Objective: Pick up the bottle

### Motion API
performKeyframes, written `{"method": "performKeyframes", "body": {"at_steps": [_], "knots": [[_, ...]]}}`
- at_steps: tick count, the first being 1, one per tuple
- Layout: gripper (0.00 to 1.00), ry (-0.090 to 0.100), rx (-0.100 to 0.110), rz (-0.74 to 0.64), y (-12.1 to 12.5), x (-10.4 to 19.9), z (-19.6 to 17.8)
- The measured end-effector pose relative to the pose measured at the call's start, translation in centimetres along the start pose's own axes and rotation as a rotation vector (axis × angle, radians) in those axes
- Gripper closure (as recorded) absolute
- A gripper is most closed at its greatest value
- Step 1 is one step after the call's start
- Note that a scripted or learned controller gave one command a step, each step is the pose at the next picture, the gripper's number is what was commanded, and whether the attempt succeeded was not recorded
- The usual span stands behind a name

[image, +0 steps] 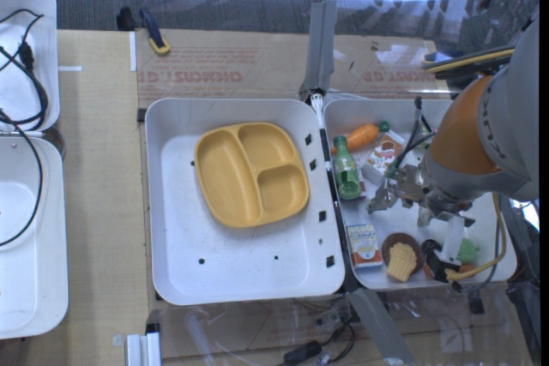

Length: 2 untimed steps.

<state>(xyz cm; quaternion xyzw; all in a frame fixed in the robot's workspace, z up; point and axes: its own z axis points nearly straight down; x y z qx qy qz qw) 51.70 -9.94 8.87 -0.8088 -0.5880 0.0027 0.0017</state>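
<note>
camera view looks down on two white bins on the tabletop (94, 184). in the left bin (171, 270) we see a yellow divided plate (251, 173). in the right bin (502, 261) the green bottle (346, 171) lies against the left wall, its orange cap pointing toward the far side, with a carrot (364, 135) just beyond it and a small carton (383, 155) just to its right. nearer us are a printed card (364, 243) and a round cookie (400, 257).

the arm (472, 141) hangs over the middle of the right bin, and the gripper (403, 193) sits to the right of the bottle, apart from it. we cannot tell whether the gripper is spread or closed, since the wrist hardware hides that; we see nothing held in it.

we judge the step in hand to be the approach. to do it well, we would shift the gripper left until it is centred over the bottle's body, turn it so it closes across the narrow width rather than along the length, and come straight down. the wall and the carton crowd both sides, so a careless descent may land on either of them.
</note>
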Motion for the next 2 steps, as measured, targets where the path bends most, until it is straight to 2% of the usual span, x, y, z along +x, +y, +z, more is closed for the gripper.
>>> {"method": "performKeyframes", "body": {"at_steps": [1, 2], "knots": [[0.0, -0.001, -0.001, 0.134, 4.7, -1.4, 0.0], [0.0, -0.001, 0.001, 0.237, -5.4, 3.7, -10.0]]}}
